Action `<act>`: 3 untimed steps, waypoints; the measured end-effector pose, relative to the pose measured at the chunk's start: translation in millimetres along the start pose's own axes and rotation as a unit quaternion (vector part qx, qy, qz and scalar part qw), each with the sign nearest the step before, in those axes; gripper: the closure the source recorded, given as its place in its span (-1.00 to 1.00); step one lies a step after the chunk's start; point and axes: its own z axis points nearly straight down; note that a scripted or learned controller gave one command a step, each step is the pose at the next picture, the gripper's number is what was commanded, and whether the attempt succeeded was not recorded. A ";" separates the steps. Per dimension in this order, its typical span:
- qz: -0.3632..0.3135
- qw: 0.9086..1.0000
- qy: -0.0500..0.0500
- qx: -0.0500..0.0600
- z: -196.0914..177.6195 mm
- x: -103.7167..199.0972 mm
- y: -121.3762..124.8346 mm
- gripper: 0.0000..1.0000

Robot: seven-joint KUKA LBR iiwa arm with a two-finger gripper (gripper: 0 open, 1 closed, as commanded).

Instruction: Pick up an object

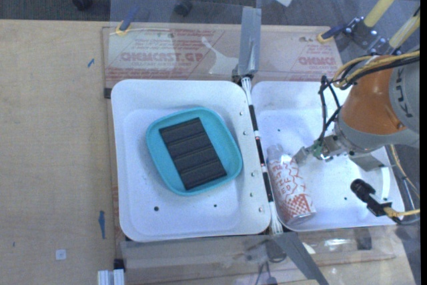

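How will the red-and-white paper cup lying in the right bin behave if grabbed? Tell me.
The paper cup lies on its side against the right bin wall, so it will probably roll when nudged. It looks thin-walled and light, so a firm squeeze may crush it.

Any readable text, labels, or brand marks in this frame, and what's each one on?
"CHEMCAST GP", faint red print on the clear sheet behind the left bin; repeated on the sheet behind the right bin, partly legible.
"KU", partial lettering on the arm.
Red print on the paper cup: too blurred to read.
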 end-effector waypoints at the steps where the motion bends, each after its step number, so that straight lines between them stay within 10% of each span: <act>1: 0.035 0.999 0.013 0.009 3.9 4.4 -54.7 -1.00; 2: 0.099 0.995 0.015 0.014 -86.4 -40.1 -42.5 -1.00; 3: 0.072 0.997 0.016 0.014 -92.0 76.4 13.9 -1.00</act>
